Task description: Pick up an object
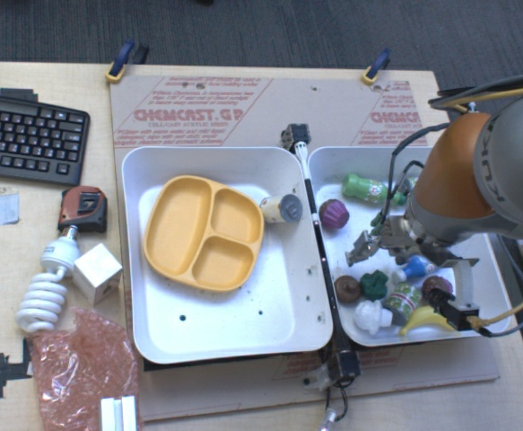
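- Where the bench is viewed from above, two shallow white bins are seen side by side: a left bin [144,241] and a right bin [328,164].
- Left bin: a yellow divided plate [204,233] with three compartments is laid flat toward the upper left; a small cream-and-grey cylinder [282,208] is lying on its side just beside the plate's upper right edge, near the bin's right wall.
- Right bin: a green bottle [365,188] is lying on its side near the top; a purple ball [334,214] is set below and left of it.
- A cluster is packed along the lower part of the right bin: a brown round piece [347,288], a dark green piece [374,285], a white figure [370,318], a yellow banana [427,321], a blue piece [414,268], a dark red piece [438,289].
- Gripper [366,248]: positioned over the middle of the right bin, above the cluster; nothing is seen between its fingers; whether they are spread or pressed together cannot be told.
- Outside the bins, left: a black keyboard [28,137], a tape measure [82,209], a spiral light bulb [47,285], a white cube [98,269].
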Available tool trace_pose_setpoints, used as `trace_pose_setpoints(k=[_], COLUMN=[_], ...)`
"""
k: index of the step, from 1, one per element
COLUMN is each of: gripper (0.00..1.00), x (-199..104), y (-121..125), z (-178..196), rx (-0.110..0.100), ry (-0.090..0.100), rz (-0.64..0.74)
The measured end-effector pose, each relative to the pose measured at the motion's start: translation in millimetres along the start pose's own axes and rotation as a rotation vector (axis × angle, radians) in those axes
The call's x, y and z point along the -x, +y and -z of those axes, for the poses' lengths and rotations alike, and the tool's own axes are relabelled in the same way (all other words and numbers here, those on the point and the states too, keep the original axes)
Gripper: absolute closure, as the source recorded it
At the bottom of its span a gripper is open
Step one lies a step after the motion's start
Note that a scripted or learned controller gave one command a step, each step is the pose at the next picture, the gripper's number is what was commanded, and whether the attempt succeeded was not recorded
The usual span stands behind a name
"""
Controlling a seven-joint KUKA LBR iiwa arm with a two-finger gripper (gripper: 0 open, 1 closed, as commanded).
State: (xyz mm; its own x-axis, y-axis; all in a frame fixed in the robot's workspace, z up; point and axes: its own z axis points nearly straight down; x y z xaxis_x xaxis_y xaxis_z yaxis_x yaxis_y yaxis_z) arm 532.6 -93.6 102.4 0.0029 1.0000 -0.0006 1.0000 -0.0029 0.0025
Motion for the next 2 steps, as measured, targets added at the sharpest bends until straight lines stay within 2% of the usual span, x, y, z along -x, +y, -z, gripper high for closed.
trace_pose_setpoints(k=[1,2], gripper=[0.00,0.00], x=[28.5,2.7], y=[41.5,-34.4], z=[-9.8,-9.9], rx=[-0.002,-0.003], ry=[0.000,0.001], rz=[0.004,0.001])
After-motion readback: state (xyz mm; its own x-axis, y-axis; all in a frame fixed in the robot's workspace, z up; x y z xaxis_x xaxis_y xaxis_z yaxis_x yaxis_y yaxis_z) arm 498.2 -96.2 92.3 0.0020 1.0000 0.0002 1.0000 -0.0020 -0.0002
